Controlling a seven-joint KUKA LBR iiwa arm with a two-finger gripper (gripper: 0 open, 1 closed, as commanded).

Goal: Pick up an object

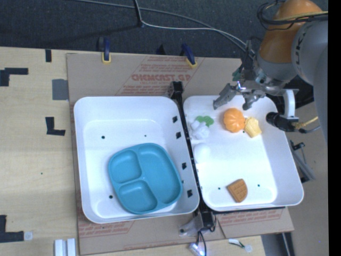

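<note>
Nothing is lifted yet: the hand [237, 97] is spread open, empty, just above the orange [233, 120].

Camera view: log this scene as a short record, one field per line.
left bin: holds a blue divided plate
right bin: holds four items
orange round item: far side, touching a yellow piece
green and white item: by the left wall
brown waffle-like piece: near edge, alone
end effector: open, above the far edge beside the orange item, holding nothing
</note>
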